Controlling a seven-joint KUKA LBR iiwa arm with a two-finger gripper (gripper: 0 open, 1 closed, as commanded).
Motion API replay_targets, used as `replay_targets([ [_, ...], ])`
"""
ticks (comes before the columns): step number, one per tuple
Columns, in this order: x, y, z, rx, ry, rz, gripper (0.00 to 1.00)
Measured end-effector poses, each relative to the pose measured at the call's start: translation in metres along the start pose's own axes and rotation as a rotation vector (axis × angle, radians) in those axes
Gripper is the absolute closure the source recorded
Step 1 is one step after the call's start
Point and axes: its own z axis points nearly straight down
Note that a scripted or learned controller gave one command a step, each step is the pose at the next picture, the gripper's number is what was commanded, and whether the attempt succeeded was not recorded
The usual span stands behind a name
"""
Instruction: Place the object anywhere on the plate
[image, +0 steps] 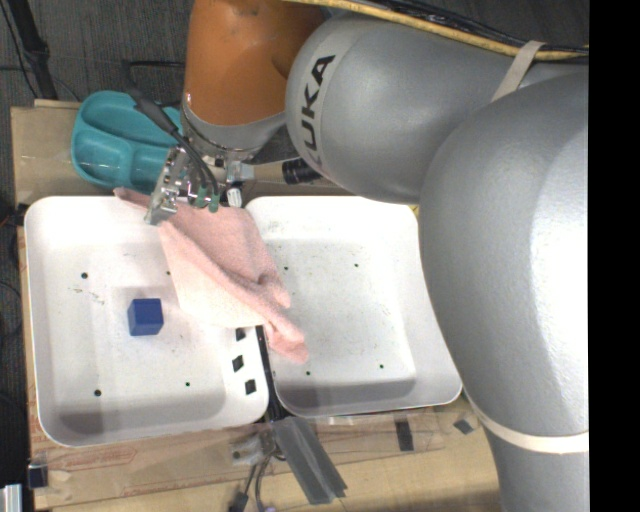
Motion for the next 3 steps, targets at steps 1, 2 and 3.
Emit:
replay_targets([
  [1,0.060,0.001,0.038,0.001,0.003,0.047,1.00],
  [2,0.085,0.004,0.078,0.002,0.004,0.266,1.00],
  [3,0.021,-0.021,0.074,0.001,0.002,0.181,1.00],
])
